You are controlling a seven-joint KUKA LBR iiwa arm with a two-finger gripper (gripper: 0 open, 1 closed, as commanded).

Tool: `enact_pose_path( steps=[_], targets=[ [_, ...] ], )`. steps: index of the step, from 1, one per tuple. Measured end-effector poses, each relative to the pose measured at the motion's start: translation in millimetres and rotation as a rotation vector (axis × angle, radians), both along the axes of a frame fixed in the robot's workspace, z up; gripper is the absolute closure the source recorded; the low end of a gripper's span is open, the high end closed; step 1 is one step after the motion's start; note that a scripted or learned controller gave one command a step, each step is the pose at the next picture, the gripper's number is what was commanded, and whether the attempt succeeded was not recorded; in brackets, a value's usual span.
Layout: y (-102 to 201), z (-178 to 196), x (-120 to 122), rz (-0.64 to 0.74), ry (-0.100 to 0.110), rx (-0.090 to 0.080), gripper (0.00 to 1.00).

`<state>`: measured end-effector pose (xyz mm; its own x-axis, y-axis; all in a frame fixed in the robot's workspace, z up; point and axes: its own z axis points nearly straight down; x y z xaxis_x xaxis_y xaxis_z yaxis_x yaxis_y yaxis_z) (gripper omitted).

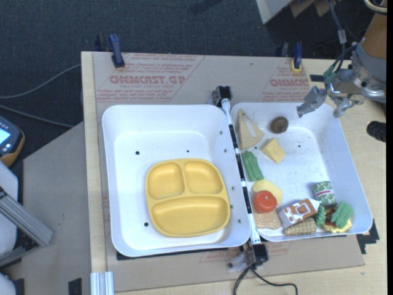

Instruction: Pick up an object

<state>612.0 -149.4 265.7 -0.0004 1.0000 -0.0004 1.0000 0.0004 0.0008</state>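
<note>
My gripper (324,104) hangs over the back right corner of the right bin (344,158), open, with nothing between its fingers. A small brown round piece (279,125) lies just left of it in the bin. Further left a pale wedge (247,129) leans on the bin's wall, with a yellow cheese block (274,150) below it. Along the left and front of the bin lie a green pod (251,165), a yellow fruit (265,188), a red tomato (265,201), a cracker (299,228), a brown and white packet (298,211), a small green can (323,191) and a green leafy toy (339,216).
The left bin (123,140) holds a yellow divided plate (186,196). Black clips (221,94) join the bins at the back and front. Blue clamps (115,50) hold the cardboard bench cover. The arm enters from the upper right.
</note>
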Motion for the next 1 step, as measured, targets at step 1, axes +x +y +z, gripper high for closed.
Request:
enact_pose_path(
  steps=[1],
  targets=[
    [78.0,-86.7,-54.4,0.006,0.014,0.006,0.0]
  ],
)
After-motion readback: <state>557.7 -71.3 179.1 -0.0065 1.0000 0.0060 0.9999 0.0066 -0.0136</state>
